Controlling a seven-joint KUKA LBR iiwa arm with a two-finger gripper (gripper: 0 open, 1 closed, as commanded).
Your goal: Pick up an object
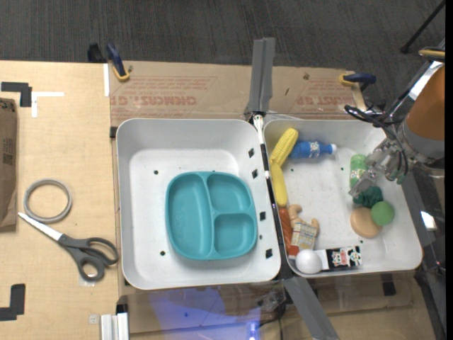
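Here, fingers (pixel 369 178) low over right bin (pixel 333 190), spread unclear, dark green toy (pixel 368 197) just beneath, green ball (pixel 383 213) beside.

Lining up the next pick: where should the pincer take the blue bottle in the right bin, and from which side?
Grip the blue bottle across the middle of its body, coming straight down from above. It lies flat, its long axis running left-right, white cap end pointing right. The yellow corn touches its left end, so a mid-body grip stays away from it; the bin floor looks bare on both long sides.
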